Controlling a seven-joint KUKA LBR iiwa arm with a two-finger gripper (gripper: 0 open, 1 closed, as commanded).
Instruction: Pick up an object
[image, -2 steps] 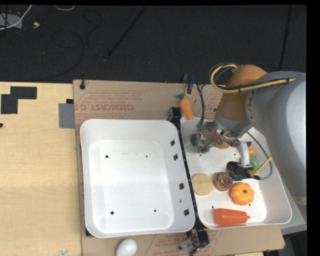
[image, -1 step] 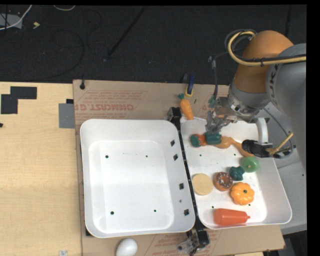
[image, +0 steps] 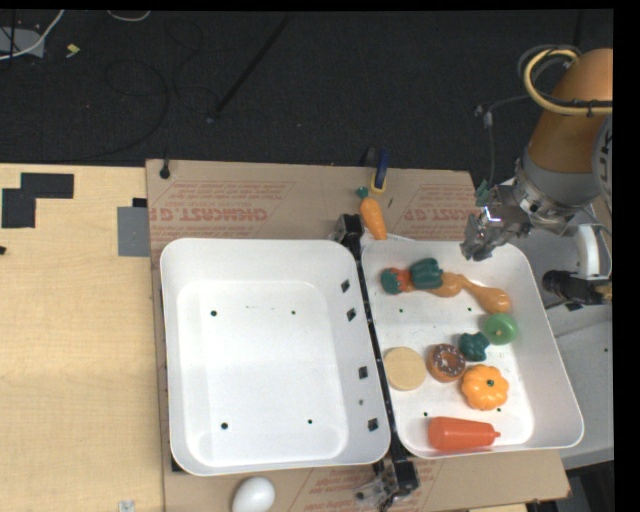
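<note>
pick not yet done. gripper (image: 482, 243) poised over right bin (image: 560, 395) far edge, nothing held; finger spread: cannot tell. nearest candidate, tan gourd (image: 478, 291), lying in bin just below. descent, grasp, lift remaining.

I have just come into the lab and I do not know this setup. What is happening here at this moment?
A grey robot arm with an orange band reaches in from the right. Its gripper hovers over the far corner of the right bin, which holds toy foods such as an orange pumpkin and a red carrot. Nothing is visibly held. One small orange piece lies outside on the cardboard.
</note>
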